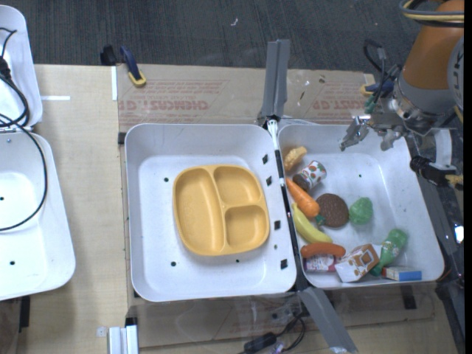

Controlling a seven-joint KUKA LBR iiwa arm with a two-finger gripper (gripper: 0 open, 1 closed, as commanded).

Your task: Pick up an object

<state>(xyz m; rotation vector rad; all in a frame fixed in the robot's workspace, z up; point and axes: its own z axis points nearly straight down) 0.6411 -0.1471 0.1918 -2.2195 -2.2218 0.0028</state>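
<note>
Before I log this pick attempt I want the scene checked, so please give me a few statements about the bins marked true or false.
1. The yellow divided tray lies in the left bin. True.
2. The carrot lies on the tray. False: it is in the right bin, near the divider.
3. The hand hangs over the right bin's far edge. True.
4. The banana is between the hand's fingers. False: it lies on the bin floor beside the brown disc.
</note>
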